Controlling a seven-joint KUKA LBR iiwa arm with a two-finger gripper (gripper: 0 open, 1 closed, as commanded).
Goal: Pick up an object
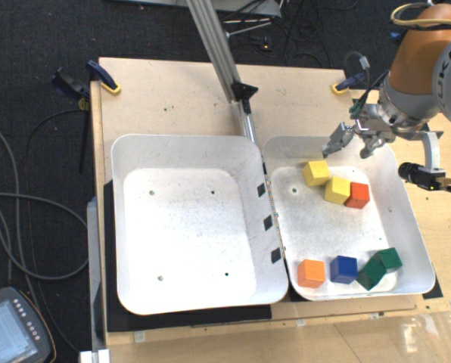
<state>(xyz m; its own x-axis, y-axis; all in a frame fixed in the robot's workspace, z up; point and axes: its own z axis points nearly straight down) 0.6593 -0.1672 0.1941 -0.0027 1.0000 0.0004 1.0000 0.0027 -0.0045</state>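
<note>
The gripper (pixel 352 141) hovers over the right bin's (pixel 407 218) far rim, fingers (pixel 336 141) spread wide and holding nothing, near the yellow block (pixel 315 173) lying in that bin.

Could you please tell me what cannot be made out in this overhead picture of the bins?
- Arm: cut off by the right and top edges of the camera view.
- Two green blocks: they overlap; whether one leans on the other is unclear.
- Yellow block and red-orange block: any gap between them is too small to judge.
</note>
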